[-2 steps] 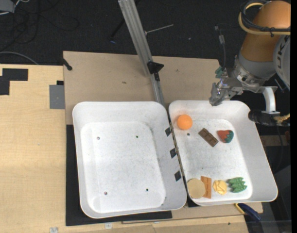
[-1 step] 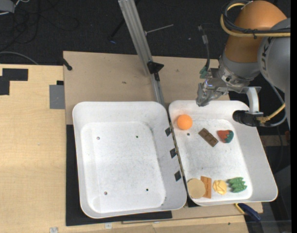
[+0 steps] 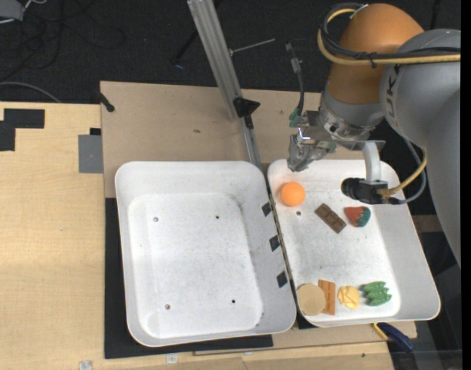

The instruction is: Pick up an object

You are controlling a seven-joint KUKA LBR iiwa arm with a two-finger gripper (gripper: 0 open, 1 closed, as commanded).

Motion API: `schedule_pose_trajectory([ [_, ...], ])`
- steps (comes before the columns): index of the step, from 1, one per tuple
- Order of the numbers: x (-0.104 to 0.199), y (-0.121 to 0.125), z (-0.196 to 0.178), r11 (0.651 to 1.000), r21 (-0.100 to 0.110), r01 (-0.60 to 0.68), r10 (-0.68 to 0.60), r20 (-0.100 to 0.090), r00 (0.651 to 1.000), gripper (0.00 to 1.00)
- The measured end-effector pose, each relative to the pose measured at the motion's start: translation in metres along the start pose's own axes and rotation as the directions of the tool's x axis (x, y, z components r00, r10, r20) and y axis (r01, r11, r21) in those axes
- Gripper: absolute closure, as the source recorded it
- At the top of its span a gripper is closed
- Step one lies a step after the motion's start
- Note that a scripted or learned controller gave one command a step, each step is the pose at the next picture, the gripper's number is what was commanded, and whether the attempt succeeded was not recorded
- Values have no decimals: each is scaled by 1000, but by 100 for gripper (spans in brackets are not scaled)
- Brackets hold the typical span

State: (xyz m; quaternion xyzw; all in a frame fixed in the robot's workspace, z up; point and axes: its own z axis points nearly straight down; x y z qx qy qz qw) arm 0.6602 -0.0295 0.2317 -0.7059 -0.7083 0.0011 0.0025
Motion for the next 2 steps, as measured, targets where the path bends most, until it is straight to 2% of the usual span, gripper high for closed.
schedule_pose_trajectory([
  [1,50,3,-9,1000,-4,0,0,1,1000,100],
  [2,104,1,6,1000,0,0,0,0,1000,100],
])
